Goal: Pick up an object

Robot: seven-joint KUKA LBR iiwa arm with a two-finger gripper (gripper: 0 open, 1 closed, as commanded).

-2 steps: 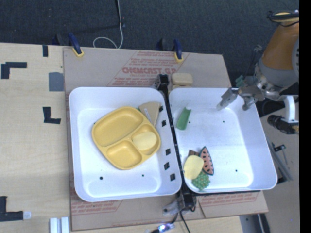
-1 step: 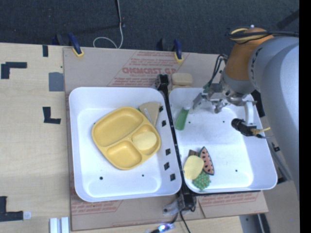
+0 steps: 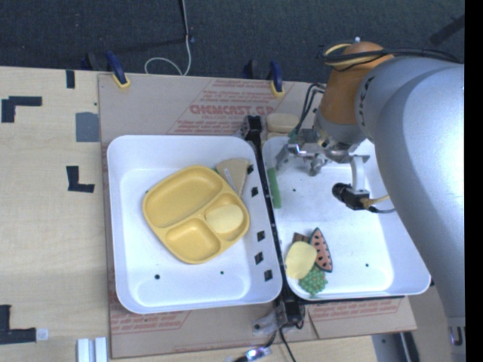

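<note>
**Arm bent over the right bin**

My grey arm (image 3: 423,142) comes in from the right, and its orange band (image 3: 343,89) turns down over the right bin (image 3: 377,270). My gripper (image 3: 313,157) hangs at that bin's far end; I cannot tell its state. In the left bin (image 3: 124,225) lies a yellow tray (image 3: 196,213). A watermelon slice (image 3: 322,249), a yellow piece (image 3: 300,259) and a green piece (image 3: 314,281) huddle in my bin's near-left corner, well apart from the gripper.

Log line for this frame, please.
hand: over right bin's far end | nothing seen held | yellow tray: left bin | watermelon slice: right bin
</note>
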